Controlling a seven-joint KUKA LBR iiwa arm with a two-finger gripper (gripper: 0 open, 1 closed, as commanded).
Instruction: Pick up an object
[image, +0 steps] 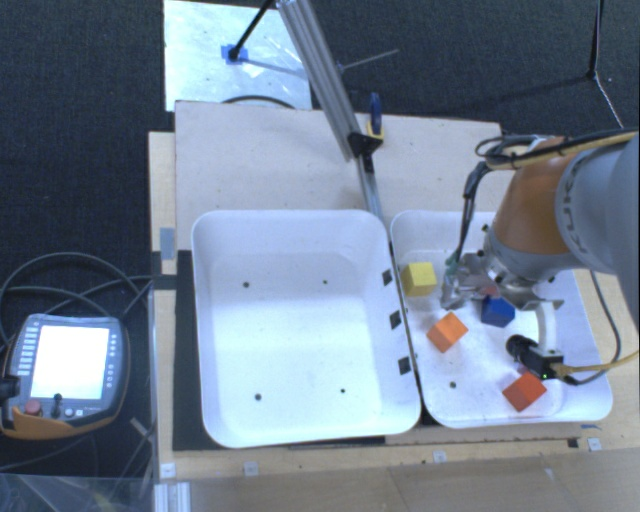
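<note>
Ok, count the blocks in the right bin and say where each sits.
4. Yellow block near the bin's left wall, orange block below it, blue block beside the gripper, red-orange block near the front edge. The arm may hide more.

My wrist covers part of the blue block (497, 312) and the right bin's (440, 405) far side; my arm (600, 200) runs off the right edge.
</note>
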